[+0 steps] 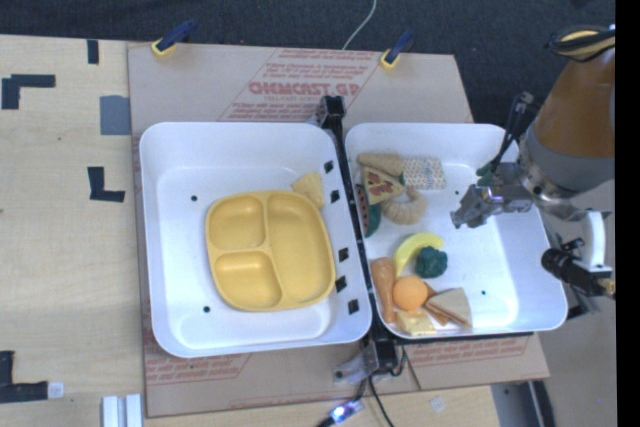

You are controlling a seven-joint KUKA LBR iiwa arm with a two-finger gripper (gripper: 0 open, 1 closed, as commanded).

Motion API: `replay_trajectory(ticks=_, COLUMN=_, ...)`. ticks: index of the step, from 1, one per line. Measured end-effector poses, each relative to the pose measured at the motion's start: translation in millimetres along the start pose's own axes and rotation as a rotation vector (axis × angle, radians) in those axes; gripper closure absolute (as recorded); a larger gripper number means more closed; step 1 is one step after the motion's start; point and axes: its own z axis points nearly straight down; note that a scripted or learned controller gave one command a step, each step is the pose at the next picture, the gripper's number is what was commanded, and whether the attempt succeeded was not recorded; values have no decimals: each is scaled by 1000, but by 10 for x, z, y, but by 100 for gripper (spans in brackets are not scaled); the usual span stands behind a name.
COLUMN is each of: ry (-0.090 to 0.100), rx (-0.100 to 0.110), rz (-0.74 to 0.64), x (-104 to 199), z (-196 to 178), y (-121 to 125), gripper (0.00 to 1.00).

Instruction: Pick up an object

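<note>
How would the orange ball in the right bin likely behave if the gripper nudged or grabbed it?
The orange ball looks round and smooth, so it would probably roll if nudged. It sits among a carrot and a sandwich, which may block it. Its curved sides might slip from the gripper.

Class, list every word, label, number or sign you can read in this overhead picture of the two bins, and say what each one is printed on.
"CHEMCAST GP": large red print on the brown cardboard sheet under the white bins, seen upside down and blurred, so the reading is uncertain.
Smaller red lines around it on the same sheet: too blurred to read.
Black marks on the wooden bench: plain shapes, no letters.
</note>
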Motion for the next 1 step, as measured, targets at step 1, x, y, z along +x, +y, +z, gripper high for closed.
replay_trajectory(ticks=1, ry=2, rx=6, rz=0, x=6, z=-30, y=0, gripper=100)
